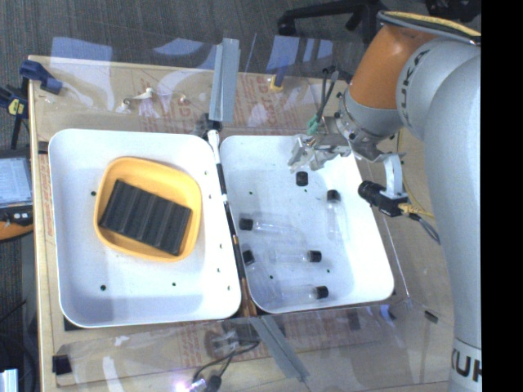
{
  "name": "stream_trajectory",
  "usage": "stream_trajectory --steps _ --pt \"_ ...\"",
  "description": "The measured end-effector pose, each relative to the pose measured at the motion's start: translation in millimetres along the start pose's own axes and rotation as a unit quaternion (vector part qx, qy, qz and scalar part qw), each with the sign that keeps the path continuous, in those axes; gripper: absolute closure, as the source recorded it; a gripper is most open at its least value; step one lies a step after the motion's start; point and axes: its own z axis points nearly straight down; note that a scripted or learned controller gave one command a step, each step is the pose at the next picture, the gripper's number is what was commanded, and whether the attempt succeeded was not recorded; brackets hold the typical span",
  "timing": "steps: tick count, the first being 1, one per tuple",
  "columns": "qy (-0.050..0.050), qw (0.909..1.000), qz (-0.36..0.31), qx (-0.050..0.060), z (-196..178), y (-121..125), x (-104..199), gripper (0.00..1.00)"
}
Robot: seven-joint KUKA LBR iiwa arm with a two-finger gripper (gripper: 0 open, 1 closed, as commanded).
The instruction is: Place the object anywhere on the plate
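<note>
The robot's claw, its grip state impossible to tell, hovers over the right bin where clear black-capped vials lie scattered for picking, well apart from the yellow plate awaiting delivery in the left bin.

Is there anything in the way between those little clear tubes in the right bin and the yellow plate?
Only the raised rims where the two bins meet. The tubes lie in the right bin; the yellow plate already carries a dark ridged block, leaving mostly its rim bare.
</note>
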Motion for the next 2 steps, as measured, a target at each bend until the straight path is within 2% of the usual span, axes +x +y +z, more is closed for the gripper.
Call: stream_trajectory --steps 1,2 --pt "-0.001 0.9965 -0.083 0.000 15.1 31.1 69.8 1.00" --pt "0.000 0.9917 -0.128 0.001 4.7 30.6 146.2 1.00"
